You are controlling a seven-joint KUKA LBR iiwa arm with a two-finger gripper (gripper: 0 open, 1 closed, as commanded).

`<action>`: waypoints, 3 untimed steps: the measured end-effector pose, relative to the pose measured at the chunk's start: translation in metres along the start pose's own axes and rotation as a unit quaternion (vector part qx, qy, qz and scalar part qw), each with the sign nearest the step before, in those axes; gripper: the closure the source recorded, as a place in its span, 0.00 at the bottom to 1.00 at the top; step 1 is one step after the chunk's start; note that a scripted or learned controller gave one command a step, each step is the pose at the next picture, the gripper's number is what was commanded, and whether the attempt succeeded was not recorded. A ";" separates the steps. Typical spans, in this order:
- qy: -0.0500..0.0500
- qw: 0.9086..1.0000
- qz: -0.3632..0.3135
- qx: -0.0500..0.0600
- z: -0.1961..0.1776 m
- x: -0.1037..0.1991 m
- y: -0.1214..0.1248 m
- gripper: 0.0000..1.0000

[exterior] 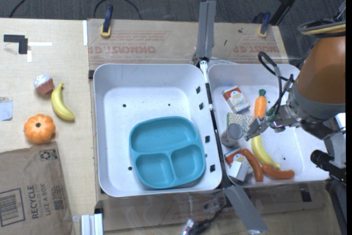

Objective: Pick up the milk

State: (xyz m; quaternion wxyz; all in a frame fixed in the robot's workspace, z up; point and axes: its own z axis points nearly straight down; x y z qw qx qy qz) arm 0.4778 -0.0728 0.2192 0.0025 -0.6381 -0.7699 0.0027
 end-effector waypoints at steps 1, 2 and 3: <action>0.001 1.000 -0.002 -0.001 0.103 -0.035 0.027 0.00; 0.000 0.990 0.143 0.000 -0.036 -0.078 0.057 0.00; 0.000 0.999 0.033 0.001 -0.027 -0.016 0.011 0.00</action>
